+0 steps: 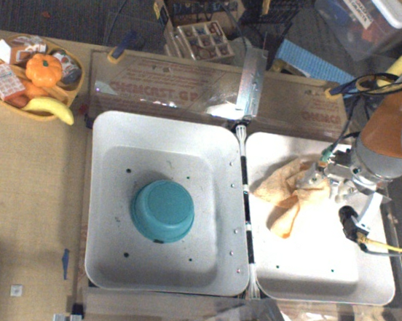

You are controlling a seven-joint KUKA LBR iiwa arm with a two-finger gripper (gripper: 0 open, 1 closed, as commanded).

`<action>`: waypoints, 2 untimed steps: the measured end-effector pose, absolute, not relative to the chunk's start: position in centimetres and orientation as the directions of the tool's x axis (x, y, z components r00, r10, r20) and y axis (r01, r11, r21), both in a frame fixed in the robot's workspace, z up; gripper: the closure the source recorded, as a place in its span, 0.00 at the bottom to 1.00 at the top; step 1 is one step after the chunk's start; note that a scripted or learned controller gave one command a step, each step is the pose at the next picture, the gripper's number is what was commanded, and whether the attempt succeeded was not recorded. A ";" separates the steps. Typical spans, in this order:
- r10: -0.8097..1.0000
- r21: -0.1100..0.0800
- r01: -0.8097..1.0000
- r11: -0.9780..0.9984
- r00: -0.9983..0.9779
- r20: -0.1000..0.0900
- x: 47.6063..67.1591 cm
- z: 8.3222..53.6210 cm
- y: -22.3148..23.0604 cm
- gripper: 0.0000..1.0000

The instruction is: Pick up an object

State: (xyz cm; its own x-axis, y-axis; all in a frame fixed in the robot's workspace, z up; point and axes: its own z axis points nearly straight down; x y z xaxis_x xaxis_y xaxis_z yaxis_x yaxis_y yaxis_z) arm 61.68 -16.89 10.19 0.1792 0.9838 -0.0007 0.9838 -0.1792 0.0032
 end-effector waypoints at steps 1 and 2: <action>0.997 0.012 0.997 -0.076 0.076 -0.001 58.4 9.7 -10.3 0.00; 0.998 0.017 0.998 0.057 -0.057 -0.002 63.5 9.4 -12.7 0.00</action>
State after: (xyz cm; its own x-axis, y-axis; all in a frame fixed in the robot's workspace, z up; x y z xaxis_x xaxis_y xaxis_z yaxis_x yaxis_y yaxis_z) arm 63.46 -12.75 9.38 -0.0574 0.9983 -0.0019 0.9982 0.0575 0.0167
